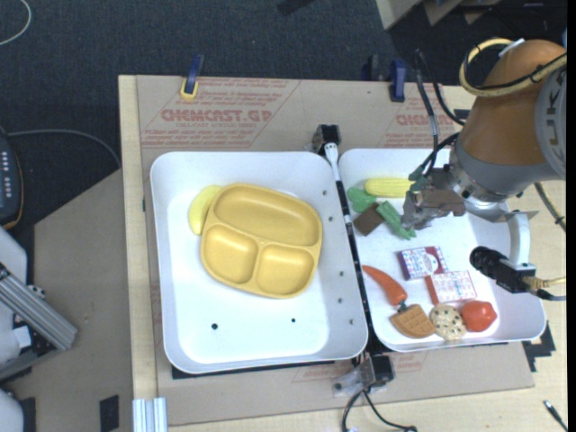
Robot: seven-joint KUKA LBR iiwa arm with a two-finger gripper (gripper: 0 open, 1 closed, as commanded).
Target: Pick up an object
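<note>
Hand [421,207] low over green piece [394,218] beside corn [387,186]; grip state impossible to tell. Risk: crowded neighbours, likely nudged aside or missed.

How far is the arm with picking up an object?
Done: the gripper is low in the right bin, at the green piece beside the corn. In hand: nothing visibly lifted. Left: grasping and raising one object.

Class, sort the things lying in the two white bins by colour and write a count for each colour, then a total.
Yellow: 3 (divided tray, banana, corn)
Green: 2 (pieces)
Brown: 3 (block, toast, cookie)
Red: 2 (pepper, tomato)
Red-and-white cartons: 2
Total: 12
</note>
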